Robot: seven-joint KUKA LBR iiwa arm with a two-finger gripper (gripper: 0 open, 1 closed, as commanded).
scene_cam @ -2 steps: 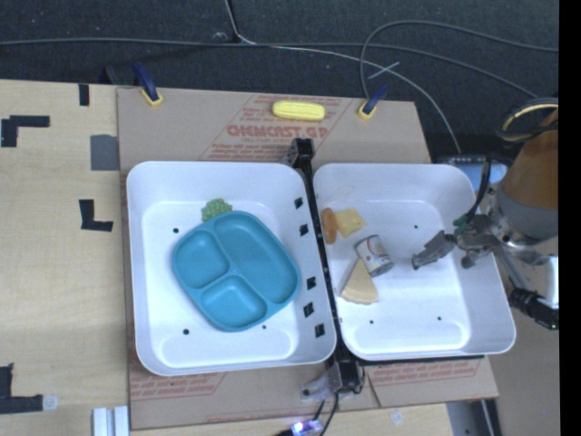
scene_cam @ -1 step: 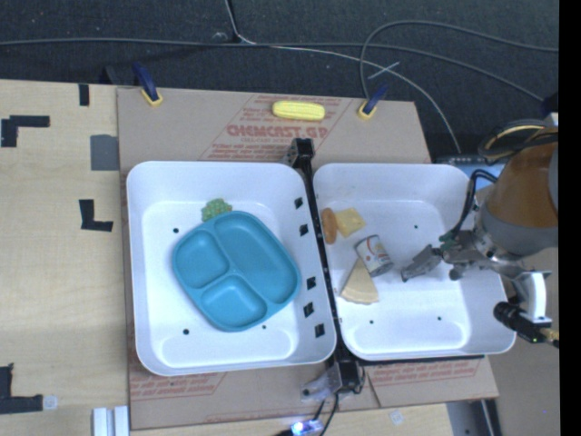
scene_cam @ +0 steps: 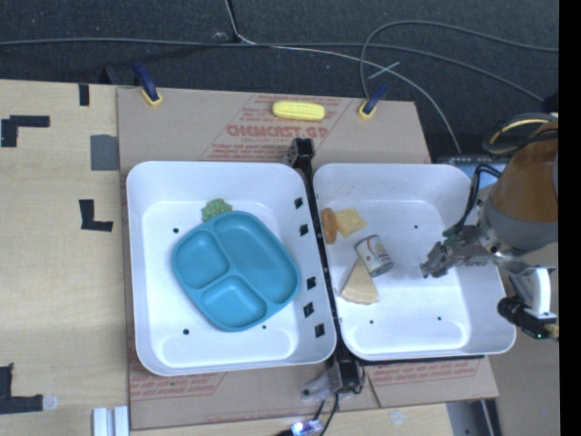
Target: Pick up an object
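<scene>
Two white bins sit side by side. The right bin [scene_cam: 399,339] holds a small can [scene_cam: 374,254] near its centre, a pale wedge [scene_cam: 360,285] at its 7 o'clock and an orange piece [scene_cam: 343,222] at its 11 o'clock. The gripper [scene_cam: 436,263] hangs at the can's 3 o'clock, apart from it; its grasp cannot be told. The left bin [scene_cam: 150,243] holds a blue divided tray [scene_cam: 236,271].
</scene>
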